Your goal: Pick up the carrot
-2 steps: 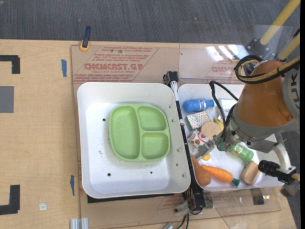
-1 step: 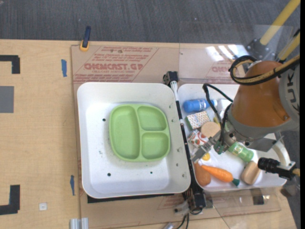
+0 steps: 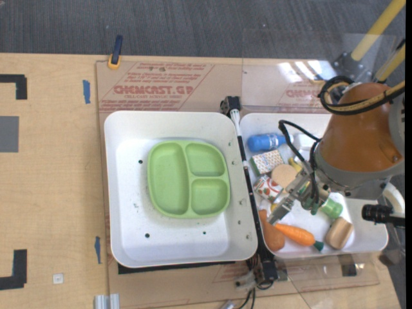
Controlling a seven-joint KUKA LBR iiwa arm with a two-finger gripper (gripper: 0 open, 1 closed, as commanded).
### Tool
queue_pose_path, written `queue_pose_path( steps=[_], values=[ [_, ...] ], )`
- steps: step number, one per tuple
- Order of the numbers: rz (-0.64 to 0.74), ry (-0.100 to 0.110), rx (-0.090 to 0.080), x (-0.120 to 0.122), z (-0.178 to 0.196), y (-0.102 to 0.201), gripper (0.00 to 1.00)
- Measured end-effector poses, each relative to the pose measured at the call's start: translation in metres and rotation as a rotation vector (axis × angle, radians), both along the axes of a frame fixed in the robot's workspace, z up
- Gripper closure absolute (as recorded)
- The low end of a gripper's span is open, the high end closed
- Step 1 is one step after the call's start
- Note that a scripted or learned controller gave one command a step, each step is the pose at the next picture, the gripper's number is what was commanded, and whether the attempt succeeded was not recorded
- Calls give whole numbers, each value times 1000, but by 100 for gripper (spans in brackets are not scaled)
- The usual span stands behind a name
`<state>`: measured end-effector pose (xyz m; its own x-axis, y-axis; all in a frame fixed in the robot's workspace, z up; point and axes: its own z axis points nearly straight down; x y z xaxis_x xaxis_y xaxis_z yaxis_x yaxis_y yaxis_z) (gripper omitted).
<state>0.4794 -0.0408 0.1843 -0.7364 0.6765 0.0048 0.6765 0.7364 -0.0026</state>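
The carrot (image 3: pixel 297 234), orange with a small green tip at its right end, lies flat near the front edge of the right bin (image 3: pixel 375 238). My gripper (image 3: pixel 278 211) hangs just above and a little left of it, slanting down from the arm's orange band. Its two metal fingers (image 3: pixel 287 203) stand slightly apart, open, with nothing between them. Their tips sit just above the carrot's left end, not around it.
An orange rounded piece (image 3: pixel 273 238) lies left of the carrot. A blue bottle (image 3: pixel 264 141), a tan disc (image 3: pixel 283 175), a green item (image 3: pixel 332 208) and a tan bread-like piece (image 3: pixel 339 234) crowd the right bin. The left bin (image 3: pixel 119 172) holds a green divided plate (image 3: pixel 188 179).
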Motion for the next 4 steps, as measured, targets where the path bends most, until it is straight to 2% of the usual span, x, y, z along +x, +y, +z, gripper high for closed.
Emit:
queue_pose_path(
  steps=[1, 2, 3, 4],
  values=[
    [208, -9, -2, 1, 1, -48, 0],
    [288, -16, -5, 3, -83, -51, 0],
    [284, -26, -5, 5, -73, -50, 100],
    [284, -24, -5, 4, -74, -49, 0]
  ],
)
